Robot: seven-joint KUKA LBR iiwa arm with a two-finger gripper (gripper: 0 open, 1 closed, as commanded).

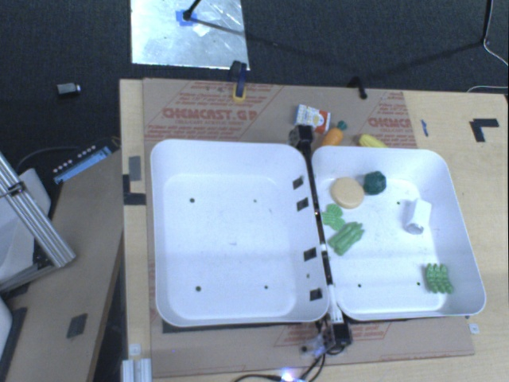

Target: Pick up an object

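Overhead, a wooden bench [95,237] on dark carpet bears two shallow white bins. Left bin [231,229] shows bare plastic. Right bin [457,237] holds a tan disc [347,192] touching a dark green lump [374,183], ridged green pieces [344,235] near the divider, a white cup [414,215], and a knobbly green block [437,278] at the corner.

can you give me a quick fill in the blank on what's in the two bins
1. Every loose object lies in the ____ bin.
2. The tan disc lies right beside a dark ____ block.
3. The white piece lies nearer the bin's ____ wall than the divider between the bins.
4. The ridged green piece sits in the bin's ____ right corner.

Missing words: right; green; right; near
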